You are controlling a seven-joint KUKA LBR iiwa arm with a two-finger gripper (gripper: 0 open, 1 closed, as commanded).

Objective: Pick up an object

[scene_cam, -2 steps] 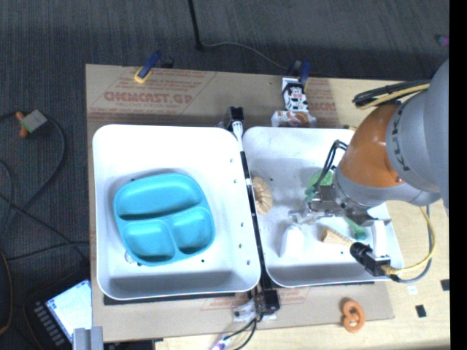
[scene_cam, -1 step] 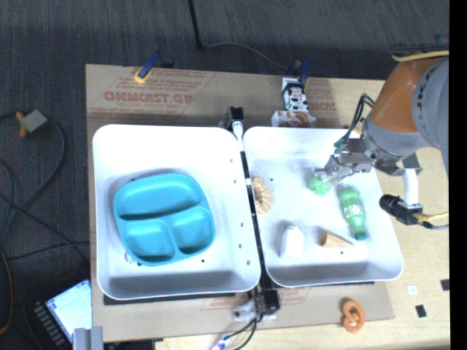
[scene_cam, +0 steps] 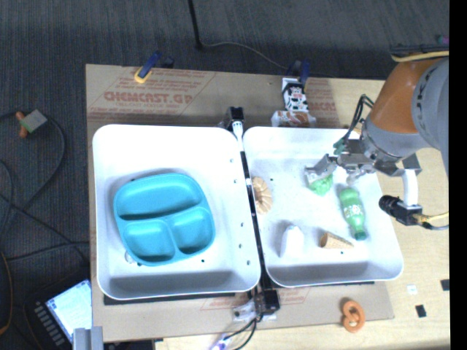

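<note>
Item 1, the jaws [scene_cam: 330, 168]: you will find them low over the right-hand white plastic bin [scene_cam: 379, 268], pointing toward the bin's middle. Whether they stand apart or together you cannot tell; the metal tips blur into one grey shape.

Item 2, small green crumpled object [scene_cam: 320, 184]: it lies just under and a shade toward the bin's near wall from the jaws, touching or almost touching the tips. It looks to be the nearest candidate, though nothing shows it gripped.

Item 3, green plastic bottle with a pale label [scene_cam: 352, 210]: it lies on its side, just beyond the green scrap from the jaws, its long axis running away from them toward the near right corner. The label's writing is too small to read.

Item 4, others further from the jaws: tan wedge-shaped piece [scene_cam: 336, 240], white rounded lump [scene_cam: 292, 239], ridged beige shell-like piece [scene_cam: 261, 194] against the dividing wall.

Item 5, blue three-compartment plastic tray [scene_cam: 163, 217]: well apart, in the left bin.

Item 6, writing: the brown board tabletop [scene_cam: 146, 97] reads, in red print, "CHEMCAST GP", as far as you can make out.
</note>
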